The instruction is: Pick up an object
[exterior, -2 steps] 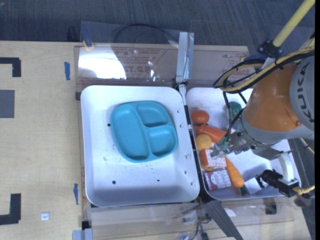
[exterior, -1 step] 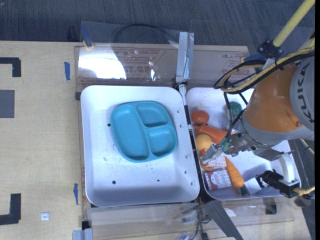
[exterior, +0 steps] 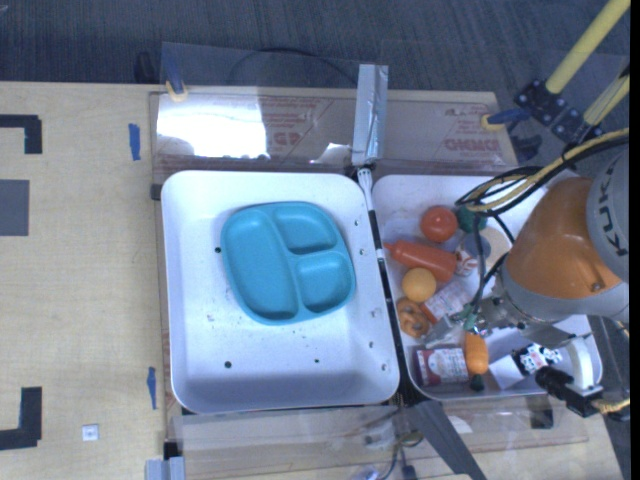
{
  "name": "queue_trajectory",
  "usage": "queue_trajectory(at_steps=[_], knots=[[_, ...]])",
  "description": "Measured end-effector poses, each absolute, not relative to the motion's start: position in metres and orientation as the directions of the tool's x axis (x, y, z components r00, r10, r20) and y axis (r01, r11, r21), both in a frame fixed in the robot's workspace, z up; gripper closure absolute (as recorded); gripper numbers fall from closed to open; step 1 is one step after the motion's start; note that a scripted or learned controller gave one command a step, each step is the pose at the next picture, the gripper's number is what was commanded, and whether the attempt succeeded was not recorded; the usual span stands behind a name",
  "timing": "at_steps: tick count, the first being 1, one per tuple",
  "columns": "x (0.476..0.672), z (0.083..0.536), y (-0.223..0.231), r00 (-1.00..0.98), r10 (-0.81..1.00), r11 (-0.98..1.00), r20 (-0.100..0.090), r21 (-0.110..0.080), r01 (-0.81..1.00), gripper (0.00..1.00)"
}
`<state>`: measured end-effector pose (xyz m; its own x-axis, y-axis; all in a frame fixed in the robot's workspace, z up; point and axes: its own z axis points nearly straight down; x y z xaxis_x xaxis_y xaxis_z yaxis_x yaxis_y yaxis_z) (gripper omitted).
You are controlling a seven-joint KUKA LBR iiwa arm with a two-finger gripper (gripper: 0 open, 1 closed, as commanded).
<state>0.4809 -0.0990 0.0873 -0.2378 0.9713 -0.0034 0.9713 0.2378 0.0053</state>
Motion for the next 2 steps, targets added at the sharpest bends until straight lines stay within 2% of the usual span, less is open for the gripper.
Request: queue_trajectory(at_steps=[1, 2], knots=[[0.482, 0.098, -0.099, -0.236, 0.972, 0.236, -0.006, 0.011, 0.972, 1.00], [0.481, 0.209, -0.039, -0.201, 0.980, 0.201, 0.000, 0.006, 0.980, 1.00]])
